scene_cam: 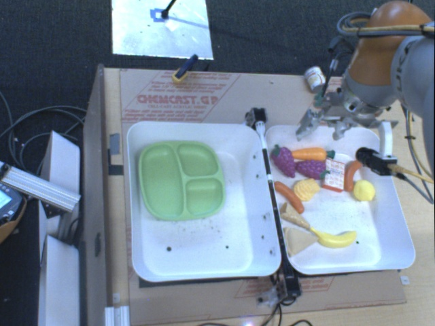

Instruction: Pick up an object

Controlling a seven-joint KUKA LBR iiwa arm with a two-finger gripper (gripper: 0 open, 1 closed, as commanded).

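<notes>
Take the right bin point(397, 246) as your landmark and work outward from its near edge. Closest to you inside it lies a banana point(334, 238), with a pale wedge-shaped piece point(297, 238) just to its left; I take it for a slice of cheese or bread, though the view is too soft to be sure. A little farther in, a small yellow corn-like piece point(306, 189) sits at the middle, an orange sausage-shaped piece point(289, 195) touching it on the left, a red and white carton point(334, 180) just to its right, and a lemon point(364, 191) nearer the right wall. Beyond those, toward the far wall, you have purple grapes point(285, 160) and a carrot point(312, 153) side by side. Any of these could serve as your object; they crowd together, so a clean grasp will likely want one at the edge of the cluster.

Left of the landmark, the other bin point(156, 263) holds a green divided tray point(181, 179).

Farthest back, the gripper point(325, 119) hangs over the right bin's far rim, its fingers spread apart, nothing between them.
</notes>
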